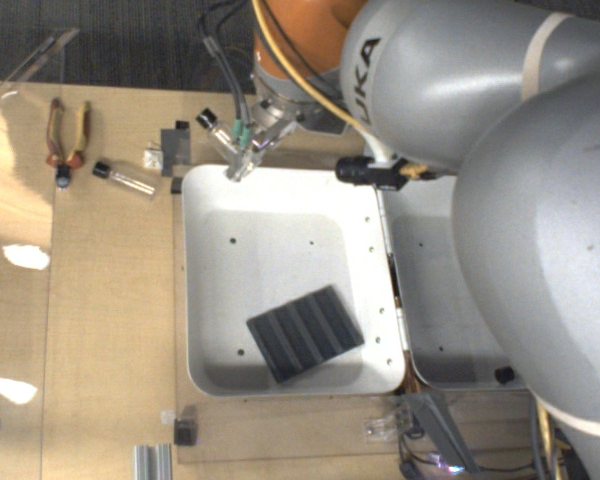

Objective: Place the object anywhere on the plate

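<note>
A dark ribbed rectangular object (305,332) lies flat and turned at an angle in the near part of the left white bin (210,268). My gripper (242,166) hangs over the bin's far left corner, well away from the dark object. Nothing shows between its tips. The grey arm with its orange band (300,18) reaches in from the upper right and covers most of the right bin.
On the wooden bench left of the bins lie pliers with orange handles (66,138), a small glass vial (125,178) and a small dark block (176,146). The right bin (430,338) is mostly hidden under the arm. A small black piece (185,431) sits by the front edge.
</note>
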